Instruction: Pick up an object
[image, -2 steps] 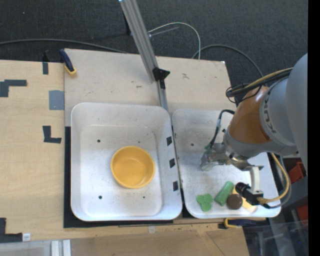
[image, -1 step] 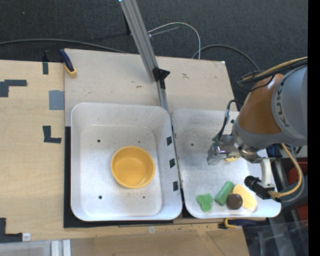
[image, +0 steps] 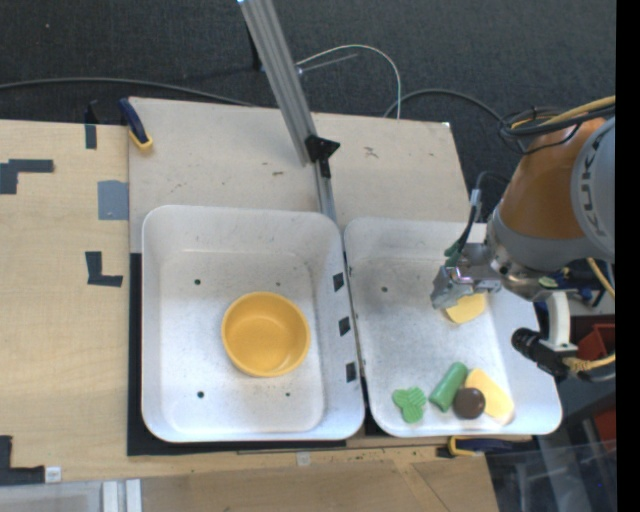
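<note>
In the right bin, the hand sits low over a pale yellow piece that touches its underside; whether the piece is gripped cannot be told. Nearer the camera than the hand lie a green cylinder, a brown ball, a yellow block and a green leafy toy. Away to the hand's side, the left bin holds a yellow bowl.

The arm is bulky and rounded — a broad orange band over a grey wrist section. Yellow and black cables loop across its top. Below the wrist sits a small silver-grey metal gripper — blocky, with dark fittings alongside.
</note>
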